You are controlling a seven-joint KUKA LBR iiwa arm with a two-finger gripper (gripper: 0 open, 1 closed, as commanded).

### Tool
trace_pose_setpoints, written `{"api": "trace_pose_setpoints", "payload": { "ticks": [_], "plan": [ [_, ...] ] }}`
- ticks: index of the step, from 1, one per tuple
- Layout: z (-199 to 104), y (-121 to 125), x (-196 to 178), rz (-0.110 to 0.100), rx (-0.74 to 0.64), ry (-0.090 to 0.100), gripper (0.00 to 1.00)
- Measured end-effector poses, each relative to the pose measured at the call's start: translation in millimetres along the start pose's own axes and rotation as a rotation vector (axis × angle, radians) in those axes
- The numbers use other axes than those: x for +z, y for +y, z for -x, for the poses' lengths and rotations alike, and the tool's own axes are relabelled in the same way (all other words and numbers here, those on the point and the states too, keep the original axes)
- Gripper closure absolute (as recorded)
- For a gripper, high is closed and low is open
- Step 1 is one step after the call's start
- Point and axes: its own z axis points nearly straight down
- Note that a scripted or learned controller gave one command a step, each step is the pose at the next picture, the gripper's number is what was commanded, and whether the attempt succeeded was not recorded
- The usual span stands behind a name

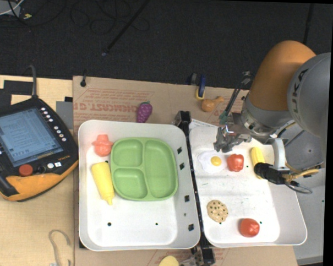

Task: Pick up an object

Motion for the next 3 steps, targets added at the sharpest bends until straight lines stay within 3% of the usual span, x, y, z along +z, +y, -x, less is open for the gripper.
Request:
{"api": "trace_pose_setpoints", "payload": {
  "ticks": [1,2,3],
  "plan": [
    [-46,17,-12,0.001,0.000,0.000,1.00],
    [-80,33,3,-0.001,0.002,-0.001,1.00],
    [-75,22,-15,-0.001,0.007,-0.001,1.00]
  ]
}}
